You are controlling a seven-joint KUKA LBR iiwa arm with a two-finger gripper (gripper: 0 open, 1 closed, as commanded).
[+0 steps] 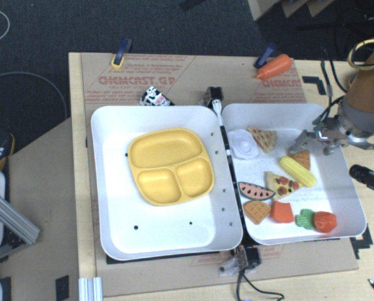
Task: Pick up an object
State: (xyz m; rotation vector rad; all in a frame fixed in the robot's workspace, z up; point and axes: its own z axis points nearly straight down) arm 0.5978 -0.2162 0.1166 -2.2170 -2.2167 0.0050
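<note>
My gripper [304, 144] hangs low over the right part of the right bin [337, 121], reaching in from the right. Just beneath and in front of it lie a yellow toy corn cob [297, 170] and an orange-brown wedge [303, 160]. Further into the bin are a pizza slice [280, 184], a watermelon slice [255, 191], a waffle [257, 212], a red-orange block [282, 212], a green piece [306, 218] and a red tomato [325, 221]. A white round lid [242, 144] and a tan sandwich wedge [263, 138] lie at the bin's back left. Nothing is visibly held.
The left bin [105, 168] holds a yellow divided plate [171, 166]. Behind the bins on the bench lie an orange carrot [274, 66], a black-and-white cow toy [154, 97] and a yellow-blue clamp [119, 55]. Cables run along the right edge.
</note>
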